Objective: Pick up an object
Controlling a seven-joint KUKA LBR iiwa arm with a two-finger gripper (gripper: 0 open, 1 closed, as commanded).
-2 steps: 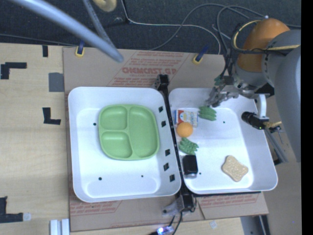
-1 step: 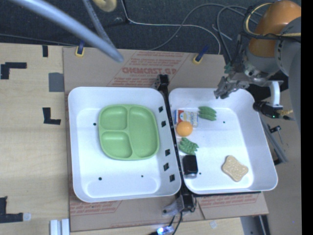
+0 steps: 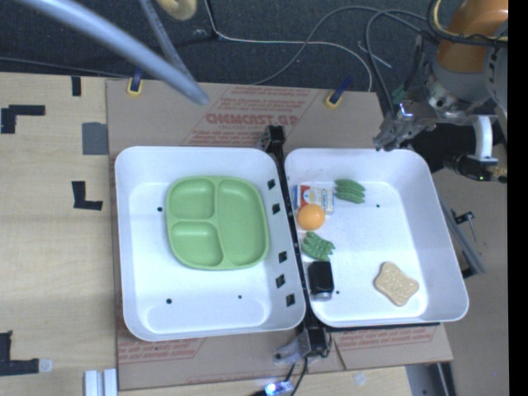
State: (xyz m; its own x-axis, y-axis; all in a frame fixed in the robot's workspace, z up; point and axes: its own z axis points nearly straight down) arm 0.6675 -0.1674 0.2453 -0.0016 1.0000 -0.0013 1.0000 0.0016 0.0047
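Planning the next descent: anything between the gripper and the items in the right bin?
Nothing visible. The gripper sits over the right bin's far rim. The orange ball, two green pieces, small carton, black block and biscuit lie uncovered on the bin floor.

— Grey and orange arm (image 3: 469, 35) at the far right?
— Yes. Rounded orange shell up top, glossy, with a paler highlight; a darker amber band below it.
— And under that?
— Grey metal wrist section, lighter collar, small bright fittings on the left face.
— Cables?
— Thin dark loops curling round the orange part, trailing off left.
— Gripper (image 3: 393, 138)?
— Dark, slender, narrowing to a point; detail too small to read.
— Anything else attached?
— White rounded piece on the right side of the wrist, dark housing beneath.
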